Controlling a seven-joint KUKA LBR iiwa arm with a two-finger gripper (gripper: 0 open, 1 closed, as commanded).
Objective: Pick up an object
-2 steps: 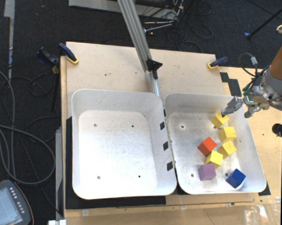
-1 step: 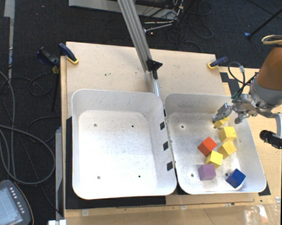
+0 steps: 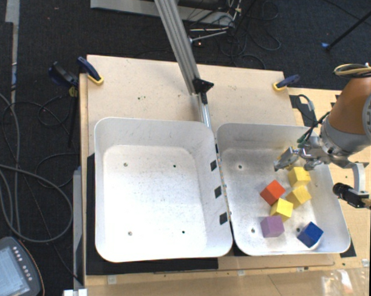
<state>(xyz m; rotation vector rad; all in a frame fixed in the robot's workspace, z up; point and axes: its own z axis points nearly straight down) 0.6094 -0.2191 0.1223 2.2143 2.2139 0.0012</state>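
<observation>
Several small blocks lie in the right bin [image 3: 246, 140]: an orange one [image 3: 272, 191], three yellow ones [image 3: 299, 175] [image 3: 301, 195] [image 3: 282, 208], a purple one [image 3: 272, 226] and a blue one [image 3: 310, 233] near the front right corner. My gripper [image 3: 292, 159] reaches in from the right and hangs over the back right part of this bin. It is just behind and left of the rearmost yellow block, whose top face is in plain sight. I see no block lifted off the bin floor.
The left bin [image 3: 107, 135] stands beside the right one, sharing a middle rim [image 3: 218, 182]. A slanted metal pole [image 3: 180, 44] crosses the back of the bench. Clamps sit at the back corners [image 3: 91, 71] [image 3: 286, 82].
</observation>
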